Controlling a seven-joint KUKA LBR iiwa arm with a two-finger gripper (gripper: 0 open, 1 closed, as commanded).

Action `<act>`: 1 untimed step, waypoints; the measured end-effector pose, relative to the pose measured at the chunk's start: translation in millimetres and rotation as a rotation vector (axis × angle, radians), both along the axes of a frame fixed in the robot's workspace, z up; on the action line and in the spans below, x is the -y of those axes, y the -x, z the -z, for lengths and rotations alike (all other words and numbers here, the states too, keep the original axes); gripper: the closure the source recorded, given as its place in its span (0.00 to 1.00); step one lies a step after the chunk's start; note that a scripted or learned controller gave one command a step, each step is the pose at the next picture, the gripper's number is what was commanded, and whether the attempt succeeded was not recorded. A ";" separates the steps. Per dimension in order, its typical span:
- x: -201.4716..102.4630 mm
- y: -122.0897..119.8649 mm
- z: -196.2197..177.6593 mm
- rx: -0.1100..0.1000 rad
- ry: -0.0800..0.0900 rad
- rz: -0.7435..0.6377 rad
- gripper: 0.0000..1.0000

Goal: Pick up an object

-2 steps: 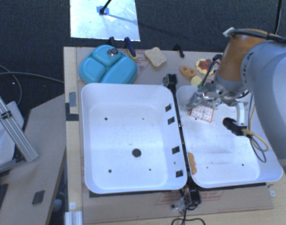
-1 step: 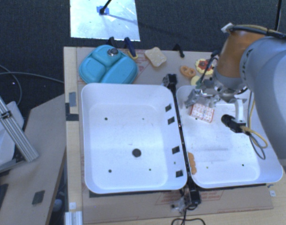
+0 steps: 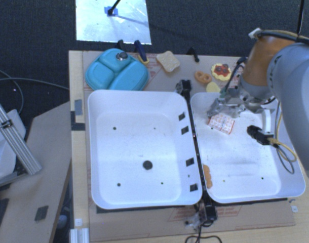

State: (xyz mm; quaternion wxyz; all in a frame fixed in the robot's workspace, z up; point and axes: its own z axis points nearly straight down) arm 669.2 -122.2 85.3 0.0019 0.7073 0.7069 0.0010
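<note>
My gripper (image 3: 219, 107) sits low in the right bin (image 3: 256, 186), near its far left corner, tips just above or touching the red-and-white packet (image 3: 221, 123); whether its tips are apart or together I cannot tell from this angle. The packet lies flat on the bin floor toward the far edge. It looks to me thin, light and soft, likely to slide or buckle, so I would pinch it across a short edge or a raised fold rather than press on its face. A small orange piece (image 3: 207, 175) rests against the bin's left wall near the front corner. The left bin (image 3: 109, 186) holds a dark round thing (image 3: 147, 164) mid-floor.
</note>
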 end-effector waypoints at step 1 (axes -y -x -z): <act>-39.9 -1.0 -46.0 0.002 -0.002 -0.008 0.00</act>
